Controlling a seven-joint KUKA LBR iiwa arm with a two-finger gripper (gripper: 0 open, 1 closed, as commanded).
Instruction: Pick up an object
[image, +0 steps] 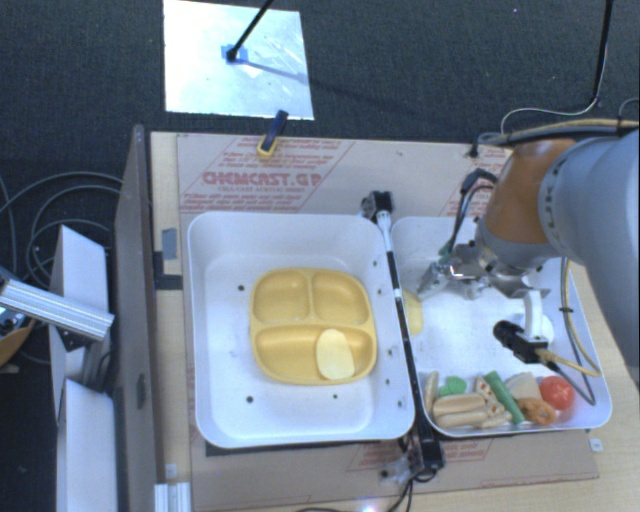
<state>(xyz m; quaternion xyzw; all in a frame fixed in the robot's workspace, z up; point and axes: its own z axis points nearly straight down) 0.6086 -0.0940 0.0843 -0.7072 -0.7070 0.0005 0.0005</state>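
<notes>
Table w/ two shallow white bins; gripper (450, 277) over right bin (455, 330).
Can't tell its state. Toy food pile (495, 398) sits at near edge; you'd centre over one piece, descend straight.

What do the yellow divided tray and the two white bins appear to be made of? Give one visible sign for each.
Yellow tray: probably moulded plastic, matte to satin; uniform colour, rounded compartments.
Left bin and right bin: likely thin formed plastic, smooth, slightly glossy; rounded corners, soft rims.

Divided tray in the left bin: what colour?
Yellow; the divided tray shows clearly in the camera view.
</notes>
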